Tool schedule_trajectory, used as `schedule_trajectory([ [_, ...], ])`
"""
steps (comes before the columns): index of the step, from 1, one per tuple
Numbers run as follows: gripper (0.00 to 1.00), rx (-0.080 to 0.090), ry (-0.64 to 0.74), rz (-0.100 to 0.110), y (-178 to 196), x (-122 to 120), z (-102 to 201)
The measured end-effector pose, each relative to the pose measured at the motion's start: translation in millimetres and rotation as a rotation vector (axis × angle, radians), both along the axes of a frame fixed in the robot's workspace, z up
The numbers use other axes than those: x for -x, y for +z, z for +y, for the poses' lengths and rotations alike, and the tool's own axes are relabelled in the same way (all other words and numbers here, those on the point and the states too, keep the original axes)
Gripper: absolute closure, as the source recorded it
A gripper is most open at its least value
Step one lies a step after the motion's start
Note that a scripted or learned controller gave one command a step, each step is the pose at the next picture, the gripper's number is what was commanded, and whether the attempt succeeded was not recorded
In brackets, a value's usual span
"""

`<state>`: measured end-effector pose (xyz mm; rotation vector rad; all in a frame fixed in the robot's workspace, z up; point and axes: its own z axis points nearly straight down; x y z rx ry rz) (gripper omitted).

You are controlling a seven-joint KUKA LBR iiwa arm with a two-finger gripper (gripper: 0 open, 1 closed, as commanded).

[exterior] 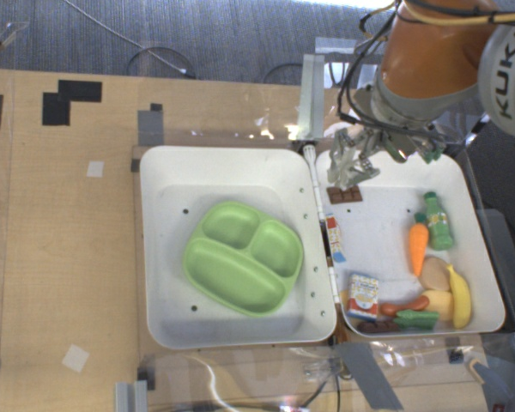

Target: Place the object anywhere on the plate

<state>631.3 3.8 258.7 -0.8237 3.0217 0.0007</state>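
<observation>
robot jaws (350,172) over the right bin (476,230), green plate (243,257) bare in the left.
you'd judge nothing placed yet — a brown block (344,195) sits just under the jaws; i cannot tell if they're open or closed.

I can't tell from here whether the gripper (350,168) has anything between its tips. The arm (438,41) runs off the top and right edges. In the right bin (386,221), the heap under the banana (460,297) overlaps too much to sort.
</observation>
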Motion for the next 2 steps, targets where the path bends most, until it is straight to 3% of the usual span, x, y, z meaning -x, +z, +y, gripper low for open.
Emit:
schedule_trajectory([
  [1, 1.0, 0.0, 0.07, 0.003, -45.7, -15.2, 42.8],
  [2, 1.0, 0.002, 0.261, 0.002, -73.0, 41.6, 60.7],
])
